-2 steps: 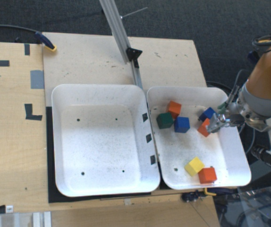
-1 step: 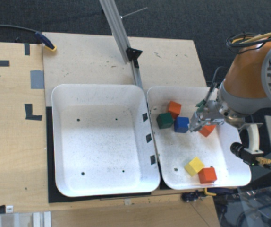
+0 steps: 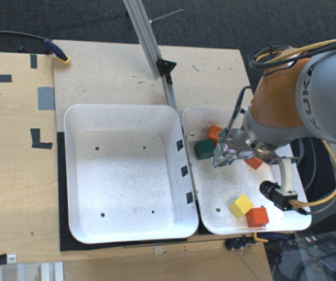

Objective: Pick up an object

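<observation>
In the right bin lie several small blocks. A dark green block sits near the bin's left wall, with an orange block just behind it. A red-orange piece peeks out under the wrist. A yellow block and a red-orange block rest close together near the front edge. My gripper hangs low over the bin, just right of the green block and in front of the orange one. Nothing shows between its fingers.
The left bin is large and white, beside the right one. A slanted metal pole crosses the back of the bench toward the bins' divide. The arm's grey and orange body covers the right bin's back right part.
</observation>
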Controlling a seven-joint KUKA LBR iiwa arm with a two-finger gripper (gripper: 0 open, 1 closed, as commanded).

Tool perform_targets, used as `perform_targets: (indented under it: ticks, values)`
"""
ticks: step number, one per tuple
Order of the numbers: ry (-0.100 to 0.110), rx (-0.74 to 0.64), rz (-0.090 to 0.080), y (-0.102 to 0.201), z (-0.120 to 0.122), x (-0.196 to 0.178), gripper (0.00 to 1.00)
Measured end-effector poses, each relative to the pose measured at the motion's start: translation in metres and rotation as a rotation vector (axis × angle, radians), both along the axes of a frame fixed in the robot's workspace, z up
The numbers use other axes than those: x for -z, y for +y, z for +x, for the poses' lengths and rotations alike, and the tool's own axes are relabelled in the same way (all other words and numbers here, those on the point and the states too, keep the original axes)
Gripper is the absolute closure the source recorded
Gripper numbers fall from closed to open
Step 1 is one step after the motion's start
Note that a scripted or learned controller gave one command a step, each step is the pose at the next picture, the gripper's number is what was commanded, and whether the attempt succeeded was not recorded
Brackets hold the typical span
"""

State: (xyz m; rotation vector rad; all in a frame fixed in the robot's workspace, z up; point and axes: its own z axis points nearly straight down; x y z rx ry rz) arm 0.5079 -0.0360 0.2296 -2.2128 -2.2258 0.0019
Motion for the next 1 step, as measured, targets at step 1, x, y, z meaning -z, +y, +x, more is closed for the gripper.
perform_targets:
  ticks: [1]
  values:
    - [-0.001,-0.001,0.001,0.0463,-0.0070,-0.0051,1.00]
